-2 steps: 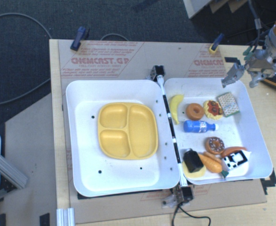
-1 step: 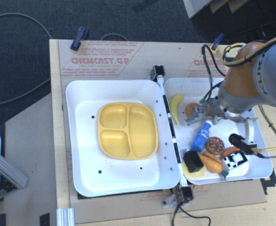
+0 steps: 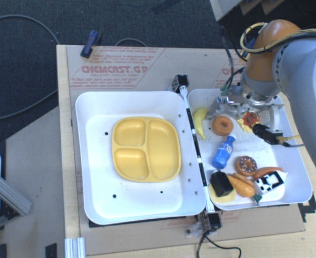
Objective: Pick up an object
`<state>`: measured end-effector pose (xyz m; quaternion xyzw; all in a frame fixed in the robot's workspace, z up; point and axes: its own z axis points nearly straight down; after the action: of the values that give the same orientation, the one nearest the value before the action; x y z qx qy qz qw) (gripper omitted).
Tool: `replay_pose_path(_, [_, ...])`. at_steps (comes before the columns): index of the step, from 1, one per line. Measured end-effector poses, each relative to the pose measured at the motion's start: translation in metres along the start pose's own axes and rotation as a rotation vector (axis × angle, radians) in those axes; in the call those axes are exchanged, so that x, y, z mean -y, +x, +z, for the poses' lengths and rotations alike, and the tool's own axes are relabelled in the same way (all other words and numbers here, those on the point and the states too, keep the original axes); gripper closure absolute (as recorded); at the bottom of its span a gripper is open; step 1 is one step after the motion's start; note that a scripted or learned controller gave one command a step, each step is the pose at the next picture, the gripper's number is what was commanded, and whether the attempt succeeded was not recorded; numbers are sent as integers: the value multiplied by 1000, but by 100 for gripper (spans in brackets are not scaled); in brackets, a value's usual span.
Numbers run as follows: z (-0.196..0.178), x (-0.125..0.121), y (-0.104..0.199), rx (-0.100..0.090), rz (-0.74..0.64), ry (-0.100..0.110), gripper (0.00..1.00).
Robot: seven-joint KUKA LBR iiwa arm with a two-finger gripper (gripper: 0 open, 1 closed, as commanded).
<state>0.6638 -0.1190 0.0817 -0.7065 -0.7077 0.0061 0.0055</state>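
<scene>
My gripper [image 3: 243, 107] hangs low over the far end of the right bin [image 3: 303, 190], under the orange wrist band. Just below it lies a small red and yellow item [image 3: 248, 120], partly hidden by the gripper. A tan donut [image 3: 222, 126] and a yellow banana [image 3: 201, 122] lie just to its left. Further toward the front are a blue bottle [image 3: 223, 152], a chocolate donut [image 3: 246, 165], an orange carrot [image 3: 241, 185], a black block [image 3: 220, 183], a red sausage [image 3: 267, 172] and a black-and-white piece [image 3: 271, 183].
The left bin [image 3: 93, 192] holds a yellow divided plate [image 3: 146, 148]. A black divider rail [image 3: 192, 138] runs between the two bins. A black part with a cable [image 3: 269, 134] sticks out beside the gripper. A blue clip [image 3: 89, 43] lies on the cardboard at the back left.
</scene>
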Motion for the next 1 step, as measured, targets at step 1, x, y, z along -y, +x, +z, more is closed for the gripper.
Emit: replay_pose_path(1, [-1,49,26,1,3,-14,0])
